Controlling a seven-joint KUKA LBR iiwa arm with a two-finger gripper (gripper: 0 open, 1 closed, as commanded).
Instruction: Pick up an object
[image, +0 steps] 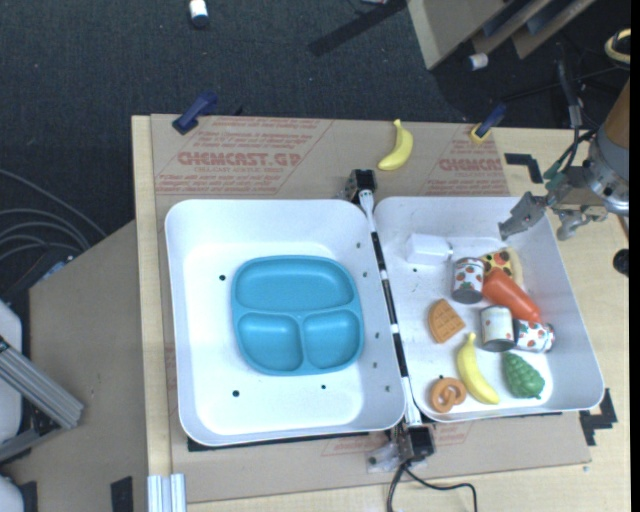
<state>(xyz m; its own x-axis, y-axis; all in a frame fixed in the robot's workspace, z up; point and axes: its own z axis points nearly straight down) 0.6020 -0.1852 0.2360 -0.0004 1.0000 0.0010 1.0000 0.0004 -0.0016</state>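
My gripper (548, 218) hangs over the far right corner of the right bin (580, 330), open, with nothing between its fingers (520, 216). Below and left of it lie the bin's objects: a white block (428, 247), a small can (467, 280), an orange carrot (510, 292), a tan cracker (446, 320), a second can (495, 327), a yellow banana (478, 368), a green broccoli piece (524, 376), a pretzel (447, 394) and a spotted ball (537, 338). The gripper touches none of them.
The left bin (200, 260) holds a blue divided plate (296, 312). Another banana (397, 148) lies on the cardboard behind the bins. Blue clamps (192, 114) sit at the board's back edge. The bins meet along a central rim (385, 300).
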